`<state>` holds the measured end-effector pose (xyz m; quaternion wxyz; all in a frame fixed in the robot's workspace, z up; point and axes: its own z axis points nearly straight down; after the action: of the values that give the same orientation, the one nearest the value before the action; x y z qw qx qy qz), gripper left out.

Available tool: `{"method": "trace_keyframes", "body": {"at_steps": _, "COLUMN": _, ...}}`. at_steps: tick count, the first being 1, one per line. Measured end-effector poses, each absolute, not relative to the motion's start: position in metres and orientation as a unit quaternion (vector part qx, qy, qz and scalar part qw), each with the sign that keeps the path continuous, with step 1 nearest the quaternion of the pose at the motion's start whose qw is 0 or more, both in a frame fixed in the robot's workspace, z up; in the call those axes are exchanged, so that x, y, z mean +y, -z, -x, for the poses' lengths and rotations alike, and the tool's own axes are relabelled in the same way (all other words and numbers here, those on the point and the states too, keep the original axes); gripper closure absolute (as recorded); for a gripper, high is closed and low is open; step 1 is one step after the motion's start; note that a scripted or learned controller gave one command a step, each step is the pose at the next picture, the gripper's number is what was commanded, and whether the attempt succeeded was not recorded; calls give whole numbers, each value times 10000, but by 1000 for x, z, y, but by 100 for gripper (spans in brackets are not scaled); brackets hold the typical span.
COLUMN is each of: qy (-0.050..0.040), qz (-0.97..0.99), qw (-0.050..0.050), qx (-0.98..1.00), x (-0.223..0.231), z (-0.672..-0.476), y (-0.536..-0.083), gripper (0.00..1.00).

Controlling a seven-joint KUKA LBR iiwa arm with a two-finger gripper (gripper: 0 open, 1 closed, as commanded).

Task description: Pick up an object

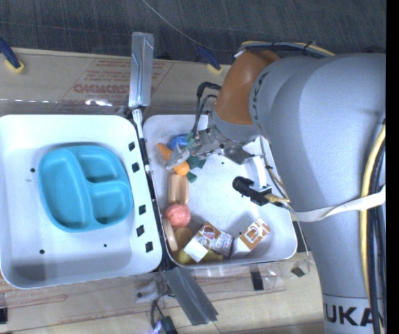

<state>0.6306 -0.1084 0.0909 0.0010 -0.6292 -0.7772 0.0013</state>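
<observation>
Gripper (198, 147) low in right bin's (283, 245) far-left corner, among small toys (178, 157); finger state unclear.

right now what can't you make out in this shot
- Gripper, camera view: too small and cluttered to tell open or shut, or whether it holds anything.
- Right bin, far corner: covered by the arm.
- Small items under the gripper: blurred, identity unclear.
</observation>
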Motion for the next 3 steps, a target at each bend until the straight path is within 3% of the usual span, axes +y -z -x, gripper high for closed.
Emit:
{"method": "trace_keyframes", "body": {"at_steps": 1, "qy": -12, "qz": 6256, "qw": 10, "qx": -7801, "x": -106, "z": -632, "y": -102, "gripper": 100}}
{"method": "trace_keyframes", "body": {"at_steps": 2, "qy": -13, "qz": 6254, "qw": 12, "qx": -7803, "x": -106, "z": -632, "y": -102, "gripper": 0}}
{"method": "trace_keyframes", "body": {"at_steps": 3, "qy": -7, "qz": 5842, "qw": 21, "qx": -8116, "x": -113, "z": -616, "y": -91, "gripper": 0}}
